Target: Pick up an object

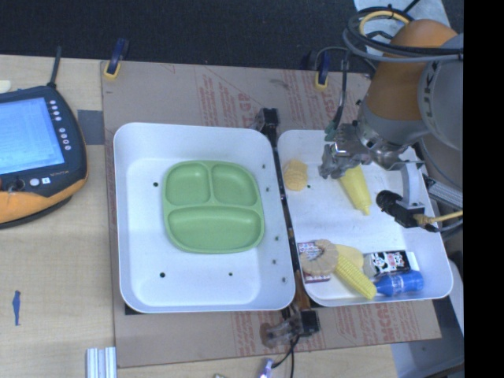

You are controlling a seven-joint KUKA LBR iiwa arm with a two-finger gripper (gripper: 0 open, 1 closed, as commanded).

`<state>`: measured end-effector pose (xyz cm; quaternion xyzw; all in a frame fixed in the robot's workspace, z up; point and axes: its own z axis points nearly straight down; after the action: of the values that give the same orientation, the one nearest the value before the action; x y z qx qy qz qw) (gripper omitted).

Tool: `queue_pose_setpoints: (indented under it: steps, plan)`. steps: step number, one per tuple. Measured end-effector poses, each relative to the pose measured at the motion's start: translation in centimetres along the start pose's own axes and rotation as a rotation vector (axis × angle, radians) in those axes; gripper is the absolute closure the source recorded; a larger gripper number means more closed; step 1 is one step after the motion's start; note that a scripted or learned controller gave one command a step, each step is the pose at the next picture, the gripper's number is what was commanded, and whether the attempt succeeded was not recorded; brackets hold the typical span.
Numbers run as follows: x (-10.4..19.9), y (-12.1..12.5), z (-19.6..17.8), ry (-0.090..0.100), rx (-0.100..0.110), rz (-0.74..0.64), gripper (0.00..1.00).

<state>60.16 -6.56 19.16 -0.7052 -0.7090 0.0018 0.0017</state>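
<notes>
The likeliest target is judged to be the yellow corn cob with a pale husk end (357,187), which lies flat and slanted on the floor of the right shallow white bin (311,144), in its upper half. It is not lifted, so the pick is judged not yet done. The two-finger gripper (334,166) is seen low over the bin, just beside the upper left end of this cob; whether contact is made cannot be told. Nothing is seen between the fingers, and whether they are spread or closed cannot be told at this size, so no grasp can be claimed. What is left, by this judgement, is the closing on the cob and the lift.

Left of the gripper, a small round pale yellow biscuit-like piece (295,175) lies near the bin's left wall, close enough that it might be nudged. Along the near wall, well apart from the gripper, a brown and white sandwich-like toy (318,261), a second yellow corn cob (353,274), a black and white printed packet (389,260) and a blue bottle-shaped item (399,283) are crowded together. The grey arm's black cabling and a black fitting (398,209) hang over the right side of the bin.

In the left shallow white bin (138,211) a green three-compartment plastic plate (211,206) is set. A tablet-like pendant with an orange edge (35,152) rests on the bench at far left.
</notes>
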Motion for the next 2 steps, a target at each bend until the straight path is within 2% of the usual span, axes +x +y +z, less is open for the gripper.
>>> queue_pose_setpoints:
  steps: [1, 2]
  plan:
    - [0.0, 0.0, 0.0, 0.000, 0.000, 0.000, 0.00]
    - [-3.5, 0.5, -4.0, 0.000, -0.003, 0.003, 0.00]
